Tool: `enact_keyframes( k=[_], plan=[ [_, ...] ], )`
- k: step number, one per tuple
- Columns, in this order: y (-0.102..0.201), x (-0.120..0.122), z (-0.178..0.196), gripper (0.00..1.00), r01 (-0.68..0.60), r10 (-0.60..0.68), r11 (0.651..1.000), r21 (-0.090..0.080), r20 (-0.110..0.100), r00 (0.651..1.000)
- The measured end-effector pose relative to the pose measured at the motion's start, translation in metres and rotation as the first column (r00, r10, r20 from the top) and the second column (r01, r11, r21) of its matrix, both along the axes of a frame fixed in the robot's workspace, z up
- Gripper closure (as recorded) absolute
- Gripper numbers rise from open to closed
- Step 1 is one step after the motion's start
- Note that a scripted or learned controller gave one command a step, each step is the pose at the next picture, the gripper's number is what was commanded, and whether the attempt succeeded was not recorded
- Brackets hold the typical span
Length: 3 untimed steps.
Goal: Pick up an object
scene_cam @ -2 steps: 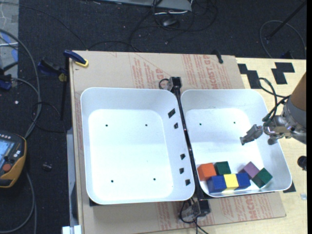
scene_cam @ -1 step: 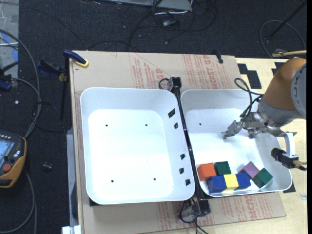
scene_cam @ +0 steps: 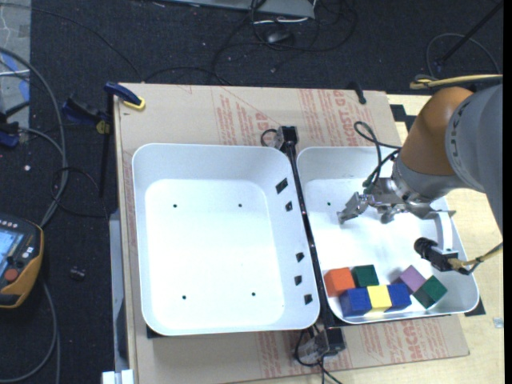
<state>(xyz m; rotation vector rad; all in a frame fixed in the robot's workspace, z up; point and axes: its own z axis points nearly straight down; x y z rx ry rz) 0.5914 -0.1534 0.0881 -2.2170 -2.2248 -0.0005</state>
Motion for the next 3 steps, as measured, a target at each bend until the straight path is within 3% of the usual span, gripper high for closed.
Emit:
enact_keyframes(
  k=[3],
  plan=[
    [0.017, -0.004, 0.0, 0.0, 0.003, -0.003, 1.0, -0.001, 0.0, 1.0]
  ],
)
